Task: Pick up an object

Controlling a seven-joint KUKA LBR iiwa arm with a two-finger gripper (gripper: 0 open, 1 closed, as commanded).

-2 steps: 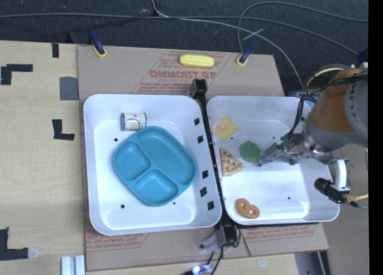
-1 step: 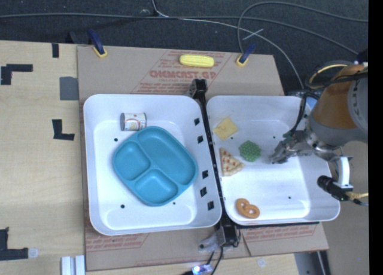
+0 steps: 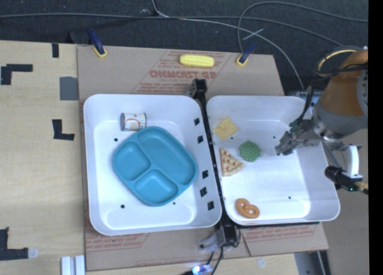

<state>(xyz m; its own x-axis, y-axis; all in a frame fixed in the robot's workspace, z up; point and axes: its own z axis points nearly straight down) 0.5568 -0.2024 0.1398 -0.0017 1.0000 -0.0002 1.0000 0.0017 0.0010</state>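
Two shallow white bins sit side by side on the table. The left bin [image 3: 96, 166] holds a blue divided tray [image 3: 154, 165] and a small can [image 3: 133, 122] lying on its side. The right bin [image 3: 299, 178] holds four small items along its left half: a yellow cheese wedge [image 3: 225, 128], a green broccoli-like piece [image 3: 249, 150], a pizza slice [image 3: 230, 162] and a pretzel [image 3: 246, 208]. The arm enters from the right, and its tool [image 3: 286, 146] hangs over the upper right part of the right bin; nothing appears between its tips, and how far apart they stand cannot be told from this angle.

The nearest candidate is the green piece, which lies just to the tool's left, at nearly the same depth in the bin, with bare white floor between the two. Being roughly round, it offers no long axis to align with. A short leftward travel and a descent would likely bring the tool over it. A yellow banana-like object [image 3: 196, 61] rests on the cardboard beyond the bins.
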